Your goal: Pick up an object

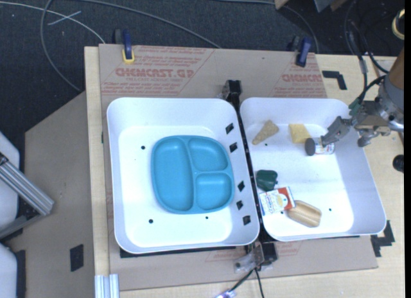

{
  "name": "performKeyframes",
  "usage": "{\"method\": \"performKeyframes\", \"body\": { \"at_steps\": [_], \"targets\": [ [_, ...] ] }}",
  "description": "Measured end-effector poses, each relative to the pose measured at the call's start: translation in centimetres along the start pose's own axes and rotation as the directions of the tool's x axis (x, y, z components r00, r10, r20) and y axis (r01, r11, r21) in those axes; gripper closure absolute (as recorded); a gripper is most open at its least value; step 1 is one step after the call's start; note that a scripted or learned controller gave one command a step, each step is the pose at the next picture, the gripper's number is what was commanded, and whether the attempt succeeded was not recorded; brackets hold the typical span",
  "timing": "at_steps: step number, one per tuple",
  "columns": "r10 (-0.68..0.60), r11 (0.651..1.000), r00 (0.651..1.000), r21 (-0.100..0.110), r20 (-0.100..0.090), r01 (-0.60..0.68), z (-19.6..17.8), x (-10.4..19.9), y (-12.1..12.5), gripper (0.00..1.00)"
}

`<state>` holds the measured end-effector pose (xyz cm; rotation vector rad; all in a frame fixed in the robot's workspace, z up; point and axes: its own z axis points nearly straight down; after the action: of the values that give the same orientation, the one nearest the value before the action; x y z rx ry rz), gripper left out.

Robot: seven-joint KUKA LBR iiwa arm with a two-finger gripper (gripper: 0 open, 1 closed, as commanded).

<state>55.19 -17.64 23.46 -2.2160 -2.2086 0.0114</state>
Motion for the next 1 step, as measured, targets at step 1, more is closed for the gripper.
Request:
{"method": "performKeyframes", "body": {
  "at_steps": [1],
  "targets": [
    [-0.004,1.000,1.000,-0.013,0.003,0.004,-0.72,0.05,0.26,0.00]
  ]
}}
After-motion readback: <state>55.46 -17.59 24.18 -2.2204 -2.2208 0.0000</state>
